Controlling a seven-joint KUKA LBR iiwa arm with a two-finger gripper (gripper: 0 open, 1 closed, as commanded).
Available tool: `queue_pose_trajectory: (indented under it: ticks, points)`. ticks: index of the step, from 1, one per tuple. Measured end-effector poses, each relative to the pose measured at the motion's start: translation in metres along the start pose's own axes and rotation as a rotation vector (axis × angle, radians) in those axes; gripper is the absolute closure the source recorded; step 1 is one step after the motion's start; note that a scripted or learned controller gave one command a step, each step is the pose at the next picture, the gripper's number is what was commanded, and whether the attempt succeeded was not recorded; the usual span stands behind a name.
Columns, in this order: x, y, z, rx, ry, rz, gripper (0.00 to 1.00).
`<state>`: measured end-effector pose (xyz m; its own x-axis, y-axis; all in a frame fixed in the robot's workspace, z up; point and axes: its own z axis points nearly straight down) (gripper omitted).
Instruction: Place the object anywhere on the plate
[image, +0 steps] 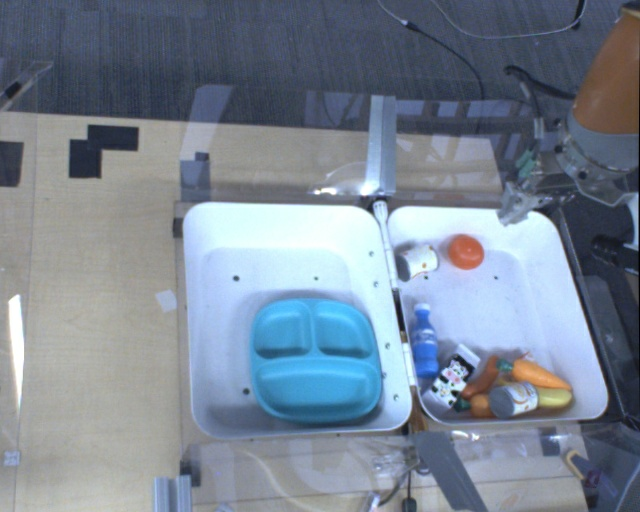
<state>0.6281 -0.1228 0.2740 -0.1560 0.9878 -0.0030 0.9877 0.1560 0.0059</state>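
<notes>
A light blue plate (315, 360) with three compartments lies in the left bin (220, 300), toward its near side. My gripper (513, 206) hangs over the far rim of the right bin (560, 290), to the right of an orange round object (465, 251). A small white and yellow can (418, 261) lies beside that object. A blue bottle (425, 342) lies along the bin's left wall. Nothing shows under the gripper tip.
A cluster fills the right bin's near corner: a black and white toy (455, 378), a carrot (540, 375), a grey can (512, 400) and a yellow piece (556, 399). A metal divider post (381, 150) stands behind the bins. Cables run across the far side.
</notes>
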Motion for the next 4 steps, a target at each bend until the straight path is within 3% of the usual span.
queue_pose_trajectory:
  ticks: [1, 2, 3, 4]
  points:
    - [0.058, -0.014, 0.021, 0.001, 0.002, -0.068, 1.0]
    - [0.122, -0.06, 0.022, 0.0, 0.003, -0.266, 1.0]
    - [0.108, -0.041, 0.048, -0.001, 0.003, -0.473, 1.0]
    - [0.143, -0.061, 0.045, -0.002, 0.003, -0.695, 1.0]
